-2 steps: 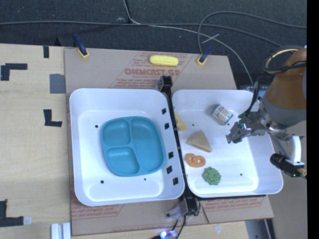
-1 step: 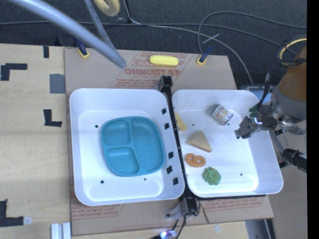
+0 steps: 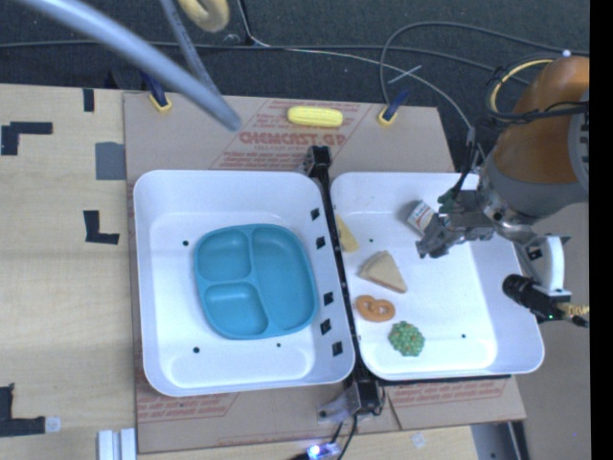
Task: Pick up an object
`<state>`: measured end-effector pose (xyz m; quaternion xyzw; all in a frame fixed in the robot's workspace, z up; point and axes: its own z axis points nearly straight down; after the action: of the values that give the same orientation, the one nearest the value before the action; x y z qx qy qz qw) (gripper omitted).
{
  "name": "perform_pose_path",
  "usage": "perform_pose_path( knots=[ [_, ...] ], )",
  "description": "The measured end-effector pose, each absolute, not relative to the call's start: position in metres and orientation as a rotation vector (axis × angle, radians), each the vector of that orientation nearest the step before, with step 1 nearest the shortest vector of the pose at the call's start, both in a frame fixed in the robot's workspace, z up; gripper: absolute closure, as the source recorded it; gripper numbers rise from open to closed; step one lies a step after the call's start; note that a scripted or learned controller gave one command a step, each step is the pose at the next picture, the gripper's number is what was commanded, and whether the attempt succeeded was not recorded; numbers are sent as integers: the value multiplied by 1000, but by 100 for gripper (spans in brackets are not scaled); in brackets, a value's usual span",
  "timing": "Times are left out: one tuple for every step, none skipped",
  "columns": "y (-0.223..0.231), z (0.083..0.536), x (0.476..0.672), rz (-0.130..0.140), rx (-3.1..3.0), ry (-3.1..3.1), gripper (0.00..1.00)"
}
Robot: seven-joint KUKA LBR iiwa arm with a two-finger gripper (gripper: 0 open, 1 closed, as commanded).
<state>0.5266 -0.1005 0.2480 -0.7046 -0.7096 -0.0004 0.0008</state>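
Down in the right bin [image 3: 479, 348], the gripper [image 3: 433, 240] hangs low near the upper middle, just beside a small grey-white packet [image 3: 418, 215] at its upper left; whether they touch is unclear, and I cannot tell how the jaws stand. Left of it lies a tan wedge [image 3: 384, 272], its long axis slanting from upper left to lower right. Below sit a pretzel [image 3: 374, 308] and green broccoli [image 3: 407, 338]. The left bin [image 3: 158, 353] holds 1 blue divided plate [image 3: 255, 280].
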Motion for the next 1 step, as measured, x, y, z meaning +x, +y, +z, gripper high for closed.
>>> perform_pose_path(
  knots=[
    [-54, 251, 551, 0, -2215, -2227, 100]
  ],
)
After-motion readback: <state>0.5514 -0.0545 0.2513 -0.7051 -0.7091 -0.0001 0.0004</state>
